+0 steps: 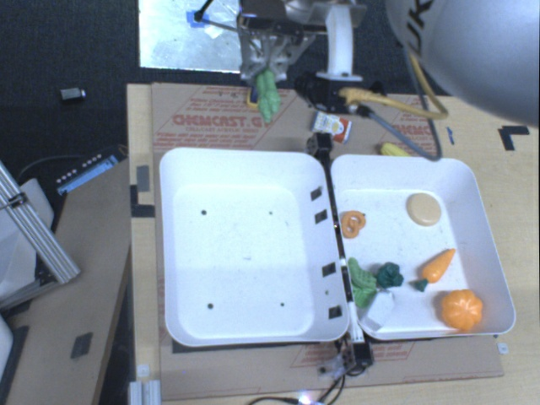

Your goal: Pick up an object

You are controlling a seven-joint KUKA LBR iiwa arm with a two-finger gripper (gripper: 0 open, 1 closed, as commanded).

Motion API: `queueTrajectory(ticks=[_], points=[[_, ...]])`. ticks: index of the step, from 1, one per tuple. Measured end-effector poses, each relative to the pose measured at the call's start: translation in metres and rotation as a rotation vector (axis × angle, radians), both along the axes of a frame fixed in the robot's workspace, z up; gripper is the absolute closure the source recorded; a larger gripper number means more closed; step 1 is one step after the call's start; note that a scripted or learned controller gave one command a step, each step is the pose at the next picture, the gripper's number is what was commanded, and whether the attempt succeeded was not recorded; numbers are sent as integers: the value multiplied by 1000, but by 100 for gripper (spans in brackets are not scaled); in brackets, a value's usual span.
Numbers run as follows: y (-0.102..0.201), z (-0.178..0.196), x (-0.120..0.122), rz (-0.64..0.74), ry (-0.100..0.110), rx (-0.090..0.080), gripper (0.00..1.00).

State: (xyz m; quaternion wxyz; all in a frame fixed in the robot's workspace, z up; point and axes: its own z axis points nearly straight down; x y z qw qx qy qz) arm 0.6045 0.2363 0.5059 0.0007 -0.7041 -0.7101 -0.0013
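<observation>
At top centre of frame | gripper is seen closed on a green object (leafy-looking) | held above cardboard, beyond left bin.

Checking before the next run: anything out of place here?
Yes. A green item hangs between the gripper's fingers beyond the bins' far edge. A small carton and a yellow item lie outside the bins.

White bins hold an orange carrot, orange pumpkin, cream disc and dark-green broccoli.
</observation>
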Motion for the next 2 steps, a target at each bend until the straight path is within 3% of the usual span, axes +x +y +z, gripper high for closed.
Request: queueTrajectory(ticks=[1, 2], points=[[-1, 24, -80, 0, -2, 1, 100], [-99, 30, -56, -16, -3, -4, 100]])
